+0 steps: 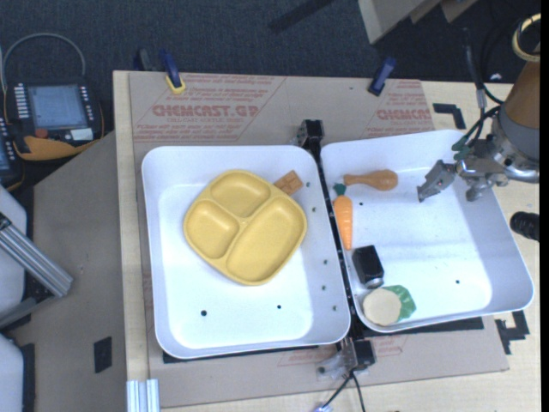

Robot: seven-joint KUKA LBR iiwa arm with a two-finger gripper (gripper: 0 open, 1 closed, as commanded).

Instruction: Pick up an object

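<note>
Brown surface [257,101] sheeting reads "CHEMCAST GP" behind the yellow plate [245,226]; right of it, the gripper [454,184] hangs spread, grasping nothing.

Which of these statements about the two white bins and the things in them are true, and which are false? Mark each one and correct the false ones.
1. The yellow divided plate lies in the left bin. True.
2. The carrot lies in the left bin. False: it lies in the right bin, along its left wall.
3. The hand holds the carrot. False: the hand is over the right bin's upper right part, apart from the carrot, with nothing between its fingers.
4. A black block lies below the carrot in the picture. True.
5. The brown drumstick lies on the plate. False: it lies in the right bin, above the carrot.
</note>
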